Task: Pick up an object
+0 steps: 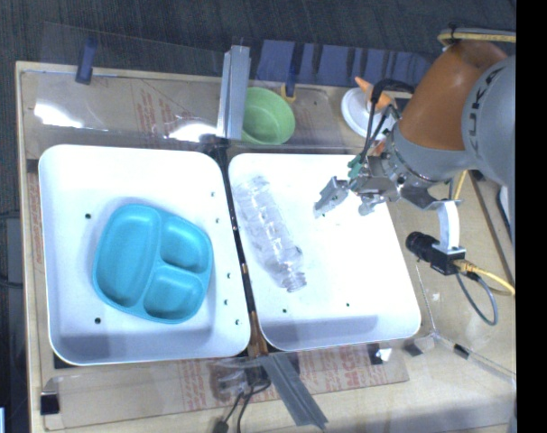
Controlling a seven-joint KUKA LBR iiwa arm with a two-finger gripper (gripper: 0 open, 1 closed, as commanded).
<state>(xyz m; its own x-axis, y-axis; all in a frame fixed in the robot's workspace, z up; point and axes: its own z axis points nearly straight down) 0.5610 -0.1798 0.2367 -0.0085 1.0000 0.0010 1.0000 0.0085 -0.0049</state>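
A clear plastic bottle lies on its side along the left part of the right bin, cap end toward the front. My gripper hangs over the upper right part of that bin, right of the bottle and apart from it. Its two fingers are spread, with nothing between them. A blue three-compartment tray lies in the left bin.
A green bowl sits behind the bins on the bench, near the divider. A white round lid lies at the back right. The arm's orange band looms over the right bin's back right corner.
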